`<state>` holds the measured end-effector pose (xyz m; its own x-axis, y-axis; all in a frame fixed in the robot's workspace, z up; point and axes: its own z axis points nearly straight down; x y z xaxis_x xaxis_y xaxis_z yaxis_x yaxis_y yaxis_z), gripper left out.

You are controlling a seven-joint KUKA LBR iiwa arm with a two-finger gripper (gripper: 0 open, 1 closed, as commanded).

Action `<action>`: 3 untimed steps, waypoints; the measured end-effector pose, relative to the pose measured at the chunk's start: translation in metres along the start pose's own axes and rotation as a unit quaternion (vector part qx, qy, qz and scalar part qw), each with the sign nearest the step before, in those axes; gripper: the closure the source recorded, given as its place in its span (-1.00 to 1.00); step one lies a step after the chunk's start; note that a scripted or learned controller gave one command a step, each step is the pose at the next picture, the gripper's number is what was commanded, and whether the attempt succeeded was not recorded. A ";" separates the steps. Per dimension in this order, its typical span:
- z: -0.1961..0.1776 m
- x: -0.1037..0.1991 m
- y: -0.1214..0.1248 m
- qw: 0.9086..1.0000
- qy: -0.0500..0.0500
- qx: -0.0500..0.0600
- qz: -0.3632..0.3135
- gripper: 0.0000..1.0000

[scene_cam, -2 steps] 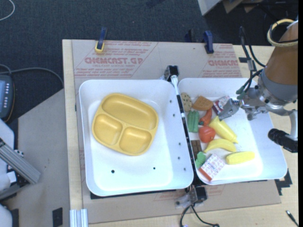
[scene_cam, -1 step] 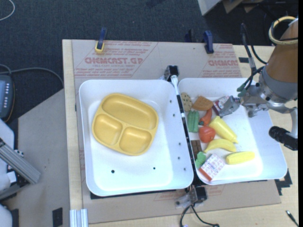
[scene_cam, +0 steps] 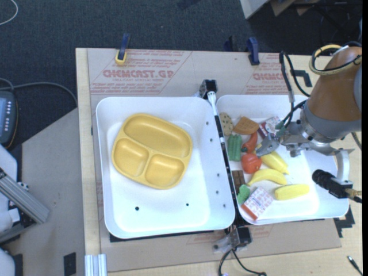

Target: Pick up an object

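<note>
One fixed camera above the counter (scene_cam: 172, 68), looking down at a slant, far enough off to take in both white bins whole, left bin (scene_cam: 115, 211) and right bin (scene_cam: 322, 209) side by side, dark floor (scene_cam: 86, 10) beyond, arm (scene_cam: 336, 91) entering from the right

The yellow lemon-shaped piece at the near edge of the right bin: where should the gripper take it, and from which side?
Grip the yellow piece across its short width at the middle, coming straight down from above. It lies flat and elongated, roughly left to right, with bare bin floor to its right. A banana and a red-and-white packet sit close on its left, so probably avoid that end.
</note>
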<state>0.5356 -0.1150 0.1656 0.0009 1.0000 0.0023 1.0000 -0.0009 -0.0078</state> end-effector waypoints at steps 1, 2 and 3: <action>0.044 0.000 -0.007 1.000 0.001 -0.004 0.000 -1.00; 0.050 -0.001 -0.001 1.000 -0.002 -0.014 -0.001 -1.00; 0.038 -0.001 0.000 1.000 -0.002 -0.017 0.000 1.00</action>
<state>0.5355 -0.1157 0.1273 0.0008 1.0000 -0.0027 0.9997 -0.0008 0.0260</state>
